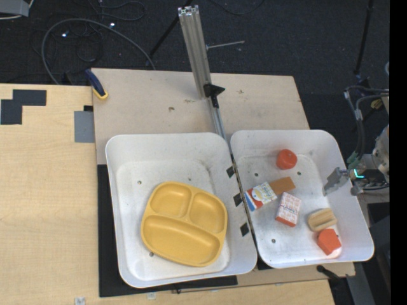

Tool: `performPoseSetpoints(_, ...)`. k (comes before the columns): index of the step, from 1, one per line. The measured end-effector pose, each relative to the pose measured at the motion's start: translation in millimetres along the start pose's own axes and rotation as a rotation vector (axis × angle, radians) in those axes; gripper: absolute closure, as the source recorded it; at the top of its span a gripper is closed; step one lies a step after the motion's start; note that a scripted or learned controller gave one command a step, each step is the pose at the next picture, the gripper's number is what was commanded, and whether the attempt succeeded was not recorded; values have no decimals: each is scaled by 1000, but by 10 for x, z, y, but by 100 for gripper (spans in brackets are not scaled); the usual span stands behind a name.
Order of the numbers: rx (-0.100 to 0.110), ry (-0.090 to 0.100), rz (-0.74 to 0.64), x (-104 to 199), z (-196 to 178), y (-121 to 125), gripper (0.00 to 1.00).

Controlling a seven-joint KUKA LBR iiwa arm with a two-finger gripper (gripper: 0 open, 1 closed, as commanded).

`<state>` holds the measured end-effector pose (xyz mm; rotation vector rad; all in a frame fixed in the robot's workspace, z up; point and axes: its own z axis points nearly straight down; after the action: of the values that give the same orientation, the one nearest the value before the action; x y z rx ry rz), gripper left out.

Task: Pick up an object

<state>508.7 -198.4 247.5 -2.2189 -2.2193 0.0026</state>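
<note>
Approach step, nothing grasped yet. Gripper [335, 182] at right bin's [343, 250] right rim; finger state cannot be told. Nearest candidates: tan block [321, 219], orange block [329, 241], lying in bin. Next: descend over one, centred.

5 small objects [288, 209] in right bin [254, 146]

At the frame's right edge, the end effector [337, 180] appears as a grey metal piece with a small teal light beside it. Pale grey housing and thin dark cables sit above.
</note>
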Motion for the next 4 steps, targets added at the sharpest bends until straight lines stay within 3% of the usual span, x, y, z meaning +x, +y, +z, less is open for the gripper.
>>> performPoseSetpoints(1,0,0,0,0,-2,1,0)
performPoseSetpoints(4,1,1,2,64,1344,3,0)
